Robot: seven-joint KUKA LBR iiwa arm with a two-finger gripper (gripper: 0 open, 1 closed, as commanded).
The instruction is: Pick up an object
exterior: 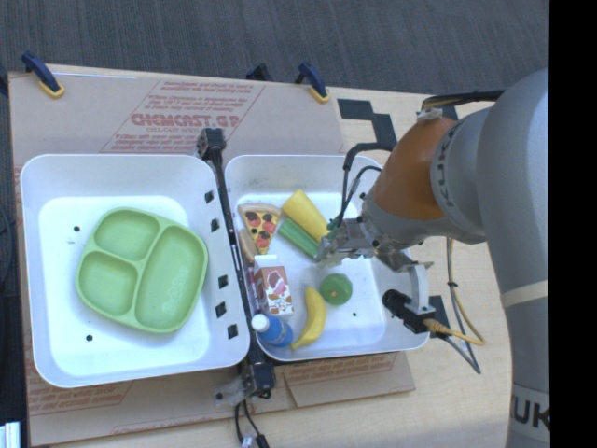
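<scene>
Several toys lie in the right bin (396, 339); my gripper (338, 248) hovers above the green apple (335, 289), its grasp state I cannot tell; next I must descend.

Robotics lab bench: industrial arm (485, 157) over two white bins (37, 278) clamped on printed cardboard (177, 115), toy food (263, 224) as test items, loose cables (457, 329), grey carpet (280, 17).

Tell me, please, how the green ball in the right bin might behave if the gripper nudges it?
The green ball looks round and smooth, so it would probably roll. It lies close to the banana, which might stop it on that side. It seems small, likely light.
</scene>
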